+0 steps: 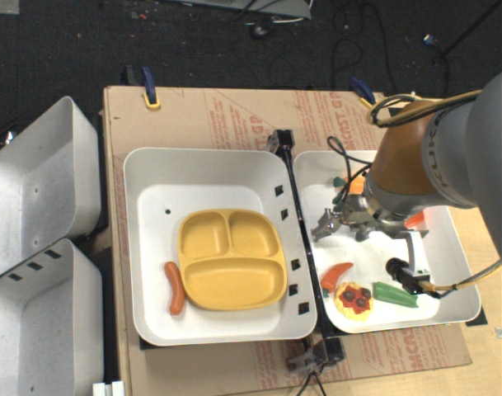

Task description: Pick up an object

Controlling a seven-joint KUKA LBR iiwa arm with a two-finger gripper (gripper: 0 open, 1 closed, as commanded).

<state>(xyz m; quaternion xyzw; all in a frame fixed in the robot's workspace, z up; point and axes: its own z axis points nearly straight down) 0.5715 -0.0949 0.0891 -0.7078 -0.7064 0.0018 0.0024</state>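
My gripper hangs low over the upper left part of the right bin, under the grey and orange wrist. Just below it a red chili pepper lies on the bin floor, apart from the gripper. A small round pizza toy sits at the bin's front, with a green vegetable to its right. An orange piece peeks out behind the wrist, and a red piece shows at the wrist's right side. The arm hides much of the bin's middle.
The left bin holds a yellow divided plate and a brown sausage beside the plate's left edge. A black divider runs between the bins. Two white tubs stand off the bench at the left.
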